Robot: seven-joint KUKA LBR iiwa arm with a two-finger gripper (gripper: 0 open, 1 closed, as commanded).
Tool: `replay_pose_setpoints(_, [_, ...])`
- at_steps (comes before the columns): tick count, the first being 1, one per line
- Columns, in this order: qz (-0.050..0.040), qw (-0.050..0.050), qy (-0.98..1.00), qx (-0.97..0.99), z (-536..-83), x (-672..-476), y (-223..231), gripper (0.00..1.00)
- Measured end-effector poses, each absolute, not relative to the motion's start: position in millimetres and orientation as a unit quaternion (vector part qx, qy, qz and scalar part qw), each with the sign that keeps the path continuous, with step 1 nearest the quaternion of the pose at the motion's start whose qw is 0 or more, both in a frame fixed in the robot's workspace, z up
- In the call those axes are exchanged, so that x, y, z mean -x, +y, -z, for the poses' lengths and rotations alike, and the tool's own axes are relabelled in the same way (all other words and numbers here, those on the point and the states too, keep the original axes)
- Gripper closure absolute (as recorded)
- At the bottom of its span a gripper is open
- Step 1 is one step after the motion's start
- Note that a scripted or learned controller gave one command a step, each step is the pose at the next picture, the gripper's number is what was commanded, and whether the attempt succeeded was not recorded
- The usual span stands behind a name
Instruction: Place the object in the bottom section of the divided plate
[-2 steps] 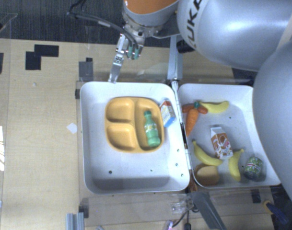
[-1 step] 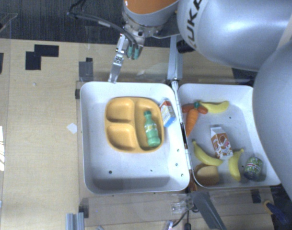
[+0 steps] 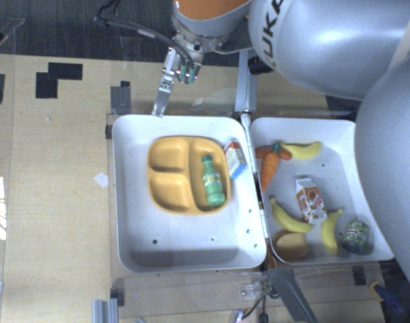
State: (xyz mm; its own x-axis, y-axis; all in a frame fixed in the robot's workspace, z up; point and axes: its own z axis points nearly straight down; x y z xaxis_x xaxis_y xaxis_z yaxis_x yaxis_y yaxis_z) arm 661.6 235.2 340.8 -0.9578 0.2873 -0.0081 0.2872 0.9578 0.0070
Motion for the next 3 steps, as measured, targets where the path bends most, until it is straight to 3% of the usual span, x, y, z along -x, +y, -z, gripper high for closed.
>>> replay_pose_setpoints(3, [-0.0029, 0.005, 0.989, -0.145, -340.8, -661.6, 235.2, 0.00])
